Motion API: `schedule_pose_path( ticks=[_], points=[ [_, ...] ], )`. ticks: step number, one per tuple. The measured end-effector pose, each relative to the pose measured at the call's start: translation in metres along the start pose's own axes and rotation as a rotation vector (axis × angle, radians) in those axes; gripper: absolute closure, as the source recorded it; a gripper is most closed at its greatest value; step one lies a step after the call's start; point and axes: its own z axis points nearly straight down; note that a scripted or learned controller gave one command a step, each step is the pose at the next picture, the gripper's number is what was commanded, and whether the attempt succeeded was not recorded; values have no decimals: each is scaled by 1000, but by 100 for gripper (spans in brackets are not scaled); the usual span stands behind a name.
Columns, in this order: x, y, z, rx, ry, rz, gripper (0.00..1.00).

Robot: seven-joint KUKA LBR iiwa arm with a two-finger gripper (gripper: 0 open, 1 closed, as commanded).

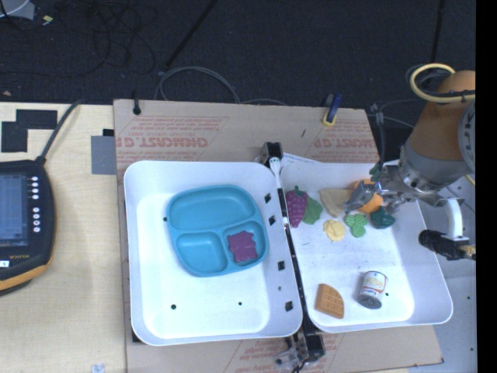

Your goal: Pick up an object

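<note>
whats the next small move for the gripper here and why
Probably a short descent onto the orange toy. The gripper sits right at it in the right bin, amid crowded green pieces, and nothing visibly sits between its fingers.

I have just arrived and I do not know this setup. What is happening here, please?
A grey and orange robot arm reaches in from the right and has its gripper low over a cluster of toy foods in the right bin, close to an orange piece and green pieces. Whether it has grasped anything cannot be told. A small can and a waffle lie nearer the front. In the left bin, a blue divided plate holds a purple item.
</note>
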Motion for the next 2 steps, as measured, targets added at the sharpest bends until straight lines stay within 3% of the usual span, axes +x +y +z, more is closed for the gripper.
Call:
schedule_pose_path(
  ticks=[1,2],
  points=[
    [-50,30,6,1,0,-4,0],
    [-28,46,82,4,6,-7,0]
  ],
)
